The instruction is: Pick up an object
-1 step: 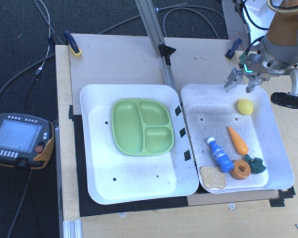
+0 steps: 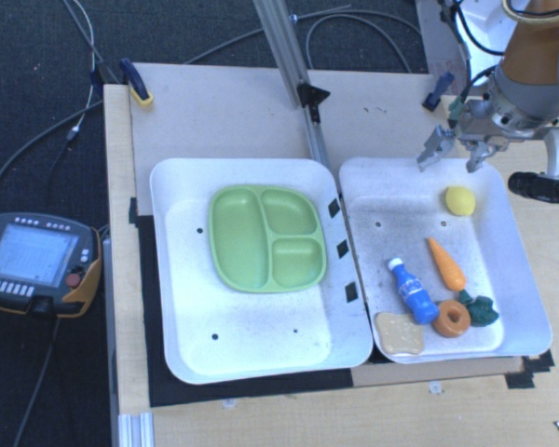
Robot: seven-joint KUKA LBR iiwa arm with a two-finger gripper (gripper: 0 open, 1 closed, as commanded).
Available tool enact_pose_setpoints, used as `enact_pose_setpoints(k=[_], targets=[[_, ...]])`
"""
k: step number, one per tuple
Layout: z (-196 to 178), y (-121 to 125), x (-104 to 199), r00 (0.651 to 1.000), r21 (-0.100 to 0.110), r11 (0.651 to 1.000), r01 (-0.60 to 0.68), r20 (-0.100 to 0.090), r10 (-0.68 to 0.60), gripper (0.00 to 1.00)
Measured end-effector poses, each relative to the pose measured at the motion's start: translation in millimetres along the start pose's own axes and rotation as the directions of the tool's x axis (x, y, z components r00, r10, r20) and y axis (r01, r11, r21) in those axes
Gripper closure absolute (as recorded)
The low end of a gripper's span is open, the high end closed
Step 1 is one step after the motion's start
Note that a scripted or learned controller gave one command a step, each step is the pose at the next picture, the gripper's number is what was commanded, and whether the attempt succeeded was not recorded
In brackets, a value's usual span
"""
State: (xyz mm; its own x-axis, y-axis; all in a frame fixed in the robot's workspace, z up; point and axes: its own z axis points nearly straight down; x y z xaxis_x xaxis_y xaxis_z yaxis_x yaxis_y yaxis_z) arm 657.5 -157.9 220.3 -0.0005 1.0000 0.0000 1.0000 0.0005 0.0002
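nearest candidate for pickup: a small yellow ball (image 2: 460, 200), lying in the upper part of the right bin (image 2: 522, 250), in the right half of the frame. lower in the same bin lie an orange carrot (image 2: 445, 264), a blue bottle (image 2: 412, 291), an orange ring (image 2: 452, 318) touching a dark green piece (image 2: 482, 311), and a tan flat piece (image 2: 399, 333) at the bin's lower left corner. the left bin (image 2: 182, 343) holds a green divided plate (image 2: 267, 238).

the pincer (image 2: 456, 155) hangs at the upper right of the frame, over the far rim of the right bin, above and just left of the ball. its two fingers stand spread apart, with nothing between them.

risks, as judged:
- the ball is round and would likely roll if one finger meets it first; an off-centre descent could push it toward the bin wall.
- the pincer sits close to the rim; a straight drop may strike the wall rather than the bin floor.
- ring and green piece touch, so a grasp there may catch both or neither.
- the tan piece lies flat and low, offering little for the fingers.
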Motion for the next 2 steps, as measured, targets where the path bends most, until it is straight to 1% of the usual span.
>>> enact_pose_setpoints(k=[1, 2], targets=[[42, 2, 4, 1.000, 0.004, 1.000, 0.002, -0.001, -0.002, 0.00], [88, 6, -2, 1.000, 0.004, 1.000, 0.000, -0.001, 0.000, 0.00]])
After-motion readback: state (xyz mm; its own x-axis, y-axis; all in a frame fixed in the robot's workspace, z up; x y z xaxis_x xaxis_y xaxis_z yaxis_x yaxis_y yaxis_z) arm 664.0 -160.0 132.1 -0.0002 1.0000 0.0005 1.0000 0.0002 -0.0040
